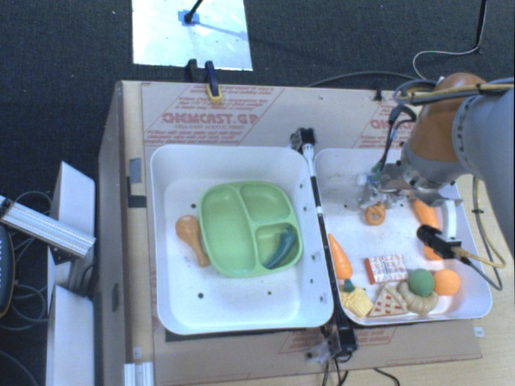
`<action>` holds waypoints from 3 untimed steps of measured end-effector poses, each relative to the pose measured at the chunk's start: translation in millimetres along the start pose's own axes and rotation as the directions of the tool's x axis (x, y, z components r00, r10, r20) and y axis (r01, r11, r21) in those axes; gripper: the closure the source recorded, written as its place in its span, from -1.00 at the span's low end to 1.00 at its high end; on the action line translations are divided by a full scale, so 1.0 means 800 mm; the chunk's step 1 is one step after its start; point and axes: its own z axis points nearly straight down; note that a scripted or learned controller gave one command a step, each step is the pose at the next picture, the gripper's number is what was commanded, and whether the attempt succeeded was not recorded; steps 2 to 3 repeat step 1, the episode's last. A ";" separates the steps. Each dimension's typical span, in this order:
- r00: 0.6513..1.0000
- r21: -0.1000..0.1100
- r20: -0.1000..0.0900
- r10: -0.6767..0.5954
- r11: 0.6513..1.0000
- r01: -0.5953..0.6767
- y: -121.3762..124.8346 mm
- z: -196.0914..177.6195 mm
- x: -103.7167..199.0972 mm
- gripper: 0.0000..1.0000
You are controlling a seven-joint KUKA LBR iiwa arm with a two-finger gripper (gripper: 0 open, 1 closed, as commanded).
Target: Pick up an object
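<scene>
Gripper (373, 185) low in right bin (346, 167); finger state impossible to tell. Just below, small round orange-brown doughnut-like toy (374, 213), glossy plastic, on smooth white floor.

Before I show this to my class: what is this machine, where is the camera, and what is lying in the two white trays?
One camera looks down at a slant on a bench. The grey arm with an orange band, reaching in from the right, is a robot; its gripper hangs over the right bin, just above a small orange ring. Whether it holds anything is unclear. That bin also holds toy food: carrots, a cracker, a pizza slice, an orange. The left bin holds a green plate and a drumstick.
</scene>
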 end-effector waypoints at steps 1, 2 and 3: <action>1.000 0.000 -0.002 -0.001 1.000 0.001 -0.012 -0.113 0.099 1.00; 1.000 0.000 -0.002 -0.001 1.000 0.001 -0.012 -0.113 0.099 1.00; 1.000 0.000 -0.002 -0.001 1.000 0.001 -0.012 -0.113 0.099 1.00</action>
